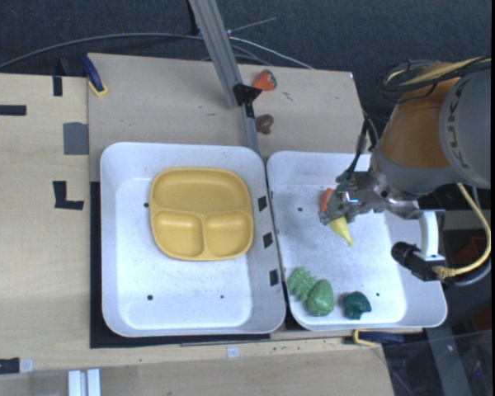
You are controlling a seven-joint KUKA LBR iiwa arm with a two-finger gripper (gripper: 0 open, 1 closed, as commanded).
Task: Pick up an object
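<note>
My gripper [337,211] hangs over the middle of the right bin [301,176], reaching in from the right. A yellow cone-shaped object [343,230] sits directly at its tip, and a small orange-red piece [325,196] shows beside the fingers. Whether either is gripped is unclear. Two green bumpy objects [312,291] lie near the bin's front edge, with a dark teal object [355,304] to their right.
The left bin [124,246] holds a yellow three-compartment tray [202,212]. A grey pole [217,40] rises behind the bins, with a small orange object [266,79] and a brown one [264,124] on the bench. Cables trail off the arm at right.
</note>
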